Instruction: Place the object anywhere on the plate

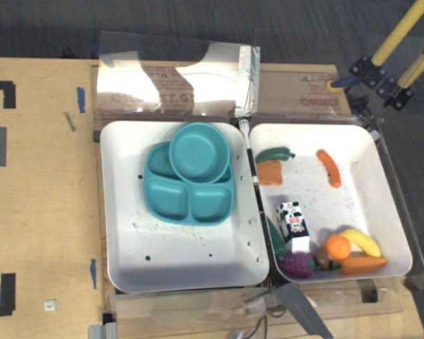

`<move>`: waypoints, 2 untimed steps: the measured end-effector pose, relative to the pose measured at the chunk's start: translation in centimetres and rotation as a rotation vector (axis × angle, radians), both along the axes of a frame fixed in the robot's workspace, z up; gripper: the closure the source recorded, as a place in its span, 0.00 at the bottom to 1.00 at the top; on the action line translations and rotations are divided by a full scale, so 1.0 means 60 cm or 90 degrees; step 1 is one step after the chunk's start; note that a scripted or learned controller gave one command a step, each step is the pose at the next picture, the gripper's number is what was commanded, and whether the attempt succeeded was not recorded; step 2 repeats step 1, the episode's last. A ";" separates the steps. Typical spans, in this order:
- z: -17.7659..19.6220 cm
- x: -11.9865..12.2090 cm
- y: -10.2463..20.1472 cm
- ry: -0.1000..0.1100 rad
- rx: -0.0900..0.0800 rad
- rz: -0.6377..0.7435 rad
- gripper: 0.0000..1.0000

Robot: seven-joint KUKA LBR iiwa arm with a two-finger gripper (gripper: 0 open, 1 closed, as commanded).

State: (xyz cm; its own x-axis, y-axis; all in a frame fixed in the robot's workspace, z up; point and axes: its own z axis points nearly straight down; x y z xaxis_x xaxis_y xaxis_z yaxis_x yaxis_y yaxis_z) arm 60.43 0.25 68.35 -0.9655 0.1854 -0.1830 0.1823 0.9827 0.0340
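Note:
A teal sectioned plate (pixel 184 196) lies in the left white bin (pixel 127 253), with a teal bowl (pixel 198 152) resting on its upper part. The right white bin (pixel 360 182) holds toy food: a green pepper (pixel 274 155) and an orange block (pixel 271 173) at its left wall, an orange sausage (pixel 329 168) near the middle, a black-and-white cow carton (pixel 292 219), a white block (pixel 299 244), purple grapes (pixel 297 264), an orange (pixel 338 247), a banana (pixel 362 241) and a carrot (pixel 362 264) in the front corner.
A clear plastic sheet (pixel 177 83) and cardboard lie behind the bins. Yellow bars with black clamps (pixel 385 80) stand at the upper right. The wooden bench (pixel 35 189) stretches to the left, marked with black tape.

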 end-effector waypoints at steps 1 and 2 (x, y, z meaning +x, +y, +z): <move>-0.343 0.089 -0.028 0.126 -0.001 0.015 1.00; -0.343 0.089 -0.028 0.126 -0.001 0.015 1.00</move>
